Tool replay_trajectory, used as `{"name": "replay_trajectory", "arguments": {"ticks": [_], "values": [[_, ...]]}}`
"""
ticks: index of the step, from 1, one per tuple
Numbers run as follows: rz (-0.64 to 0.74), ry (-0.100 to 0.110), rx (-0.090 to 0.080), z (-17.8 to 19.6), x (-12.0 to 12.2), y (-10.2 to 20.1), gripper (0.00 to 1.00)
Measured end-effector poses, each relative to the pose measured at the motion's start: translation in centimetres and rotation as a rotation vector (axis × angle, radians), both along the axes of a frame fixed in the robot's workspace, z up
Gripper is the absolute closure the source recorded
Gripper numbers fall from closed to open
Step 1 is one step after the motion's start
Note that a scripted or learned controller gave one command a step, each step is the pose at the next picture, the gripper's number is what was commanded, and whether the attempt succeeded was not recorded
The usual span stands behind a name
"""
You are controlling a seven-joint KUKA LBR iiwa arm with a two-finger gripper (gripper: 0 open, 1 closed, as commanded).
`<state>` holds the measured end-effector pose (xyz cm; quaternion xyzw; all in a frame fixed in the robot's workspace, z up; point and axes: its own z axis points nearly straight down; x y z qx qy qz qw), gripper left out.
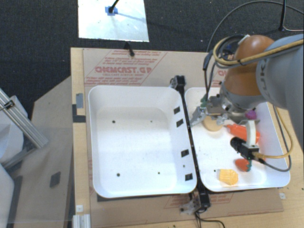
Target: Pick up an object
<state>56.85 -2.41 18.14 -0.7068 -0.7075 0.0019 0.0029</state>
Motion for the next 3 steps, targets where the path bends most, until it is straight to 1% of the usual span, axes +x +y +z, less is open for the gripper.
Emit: {"name": "replay_trajectory", "arguments": {"ticks": [1,2,3], "values": [[-0.004,-0.005,-0.003,-6.2,4.0,-6.5,0.00],[-0.001,-0.006,-0.002,-9.9,2.7,-7.9,0.00],[-0.002,-0.005,-0.002,-9.7,0.2,-9.8,0.00]]}}
